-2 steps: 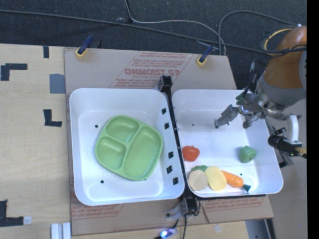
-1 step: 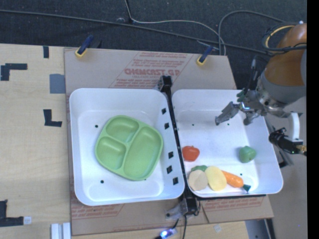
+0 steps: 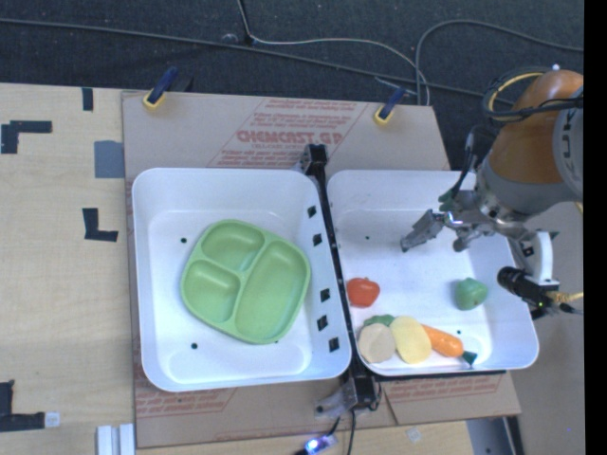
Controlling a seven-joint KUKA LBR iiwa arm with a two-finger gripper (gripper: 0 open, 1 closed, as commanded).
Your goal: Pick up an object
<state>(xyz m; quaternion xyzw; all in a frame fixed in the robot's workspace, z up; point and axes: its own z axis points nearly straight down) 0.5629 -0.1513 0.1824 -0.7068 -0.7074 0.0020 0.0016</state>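
While the arm reaches in over the right bin, the gripper hangs above that bin's bare upper floor with its two fingers spread apart and nothing between them. By this view the task seems to be at the approach step: no object has been grasped yet. Candidate objects lie in the lower part of the same bin: a red tomato-like piece near the divider; a green rounded piece toward the right wall; and, along the near wall, a cluster of a pale round piece, a yellow oval piece and an orange carrot, touching or nearly touching. The left bin holds a green divided plate. The next move calls for centring the fingers over one isolated piece, probably the red or green one, descending, and closing. All pieces look small, smooth and rounded, so they may slip.
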